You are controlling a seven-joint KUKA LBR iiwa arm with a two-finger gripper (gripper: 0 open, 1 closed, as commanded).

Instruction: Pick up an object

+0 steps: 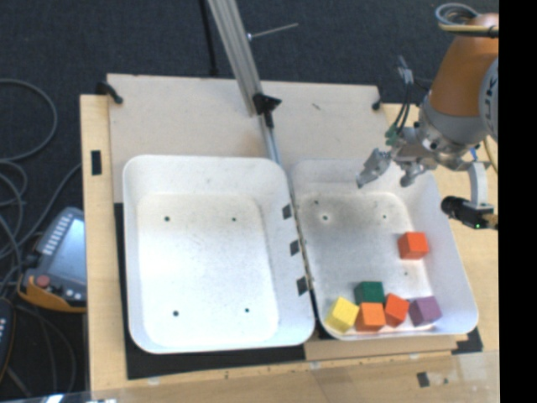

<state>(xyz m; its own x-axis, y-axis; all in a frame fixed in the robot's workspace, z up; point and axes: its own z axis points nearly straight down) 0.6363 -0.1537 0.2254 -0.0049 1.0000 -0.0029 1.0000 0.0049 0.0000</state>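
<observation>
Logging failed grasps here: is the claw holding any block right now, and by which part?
Nothing is held. The claw hangs open above the right bin's far end, apart from the blocks, nearest the lone orange block.

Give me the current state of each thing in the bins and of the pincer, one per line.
pincer: open, holding nothing, above the far edge of the right bin
lone orange block: lying apart near the bin's right wall
green block: in the cluster at the near edge
yellow block: at the cluster's left end
two orange blocks: side by side in the cluster
purple block: at the cluster's right end
</observation>
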